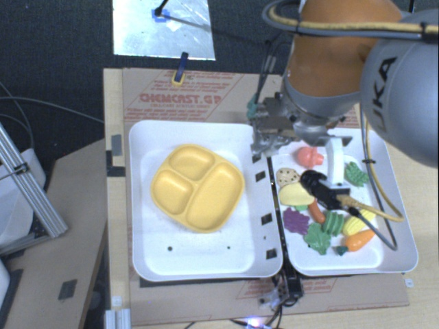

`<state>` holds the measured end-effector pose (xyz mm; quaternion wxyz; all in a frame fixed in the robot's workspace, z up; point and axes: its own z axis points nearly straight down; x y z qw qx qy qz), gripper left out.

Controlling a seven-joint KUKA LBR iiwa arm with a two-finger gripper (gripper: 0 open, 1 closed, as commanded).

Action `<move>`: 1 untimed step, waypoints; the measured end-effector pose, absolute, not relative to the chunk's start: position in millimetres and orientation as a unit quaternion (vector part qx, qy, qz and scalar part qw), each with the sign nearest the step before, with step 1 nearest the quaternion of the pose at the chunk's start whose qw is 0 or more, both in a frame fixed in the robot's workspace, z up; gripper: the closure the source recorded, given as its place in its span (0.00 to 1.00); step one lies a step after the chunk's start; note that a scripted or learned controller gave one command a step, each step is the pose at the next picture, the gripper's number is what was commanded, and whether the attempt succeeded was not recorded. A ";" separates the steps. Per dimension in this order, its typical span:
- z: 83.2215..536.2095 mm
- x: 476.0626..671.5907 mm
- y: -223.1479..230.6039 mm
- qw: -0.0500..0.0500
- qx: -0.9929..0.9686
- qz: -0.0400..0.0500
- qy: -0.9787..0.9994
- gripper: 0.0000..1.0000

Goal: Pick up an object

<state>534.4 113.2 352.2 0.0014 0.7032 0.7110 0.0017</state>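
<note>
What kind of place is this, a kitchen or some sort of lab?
Probably a robotics lab, not a kitchen: a big industrial arm hangs over two white bins, the food looks like plastic toys, and cables trail around.

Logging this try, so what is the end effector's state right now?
End effector: cannot be told; it hangs over the back rim where the two white bins meet.

Dark carpet floor (48, 40), metal sheet (163, 18)

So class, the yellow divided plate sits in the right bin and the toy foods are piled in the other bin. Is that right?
Not quite. The camera view shows the yellow plate in the left bin; the toy foods are piled in the other, right bin.
</note>
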 end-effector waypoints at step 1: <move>361.0 597.5 100.4 0.003 0.708 0.002 0.707 1.00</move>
